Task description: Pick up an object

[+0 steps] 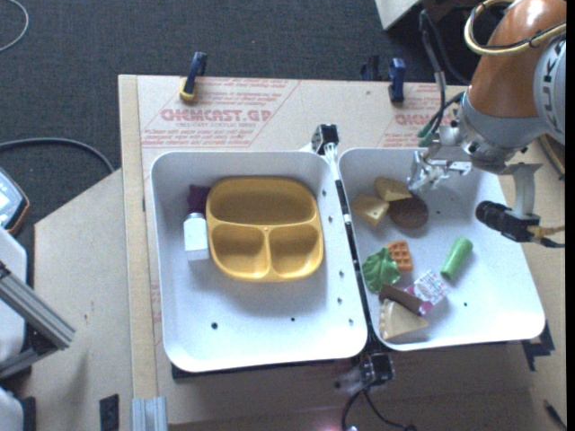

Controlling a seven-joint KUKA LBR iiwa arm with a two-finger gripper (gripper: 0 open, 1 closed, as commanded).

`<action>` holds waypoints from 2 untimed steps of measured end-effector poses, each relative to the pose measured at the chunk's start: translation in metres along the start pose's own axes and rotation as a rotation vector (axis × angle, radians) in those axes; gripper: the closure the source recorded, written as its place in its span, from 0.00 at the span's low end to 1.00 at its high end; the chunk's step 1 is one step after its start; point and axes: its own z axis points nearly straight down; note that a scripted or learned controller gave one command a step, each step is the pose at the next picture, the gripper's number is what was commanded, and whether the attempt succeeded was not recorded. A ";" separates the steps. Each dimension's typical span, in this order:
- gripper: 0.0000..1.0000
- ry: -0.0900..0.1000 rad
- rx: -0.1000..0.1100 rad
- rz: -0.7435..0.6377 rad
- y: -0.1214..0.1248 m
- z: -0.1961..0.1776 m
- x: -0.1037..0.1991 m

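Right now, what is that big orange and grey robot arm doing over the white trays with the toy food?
The robot arm is reaching into the right bin, and its gripper is low over a brown round piece and some tan wedges near the back. It does not look like it holds anything yet. Other toy food lies nearby, such as a green cylinder and a little waffle. The left bin has a yellow divided plate and a small white bottle.

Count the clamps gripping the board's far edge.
2. A yellow-and-blue clamp sits on the far edge above the left bin; a blue clamp sits on the far edge above the right bin. The arm may hide others.
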 end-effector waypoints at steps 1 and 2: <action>1.00 -0.002 -0.005 -0.001 0.007 0.000 -0.007; 1.00 0.001 -0.002 -0.002 -0.002 -0.011 0.005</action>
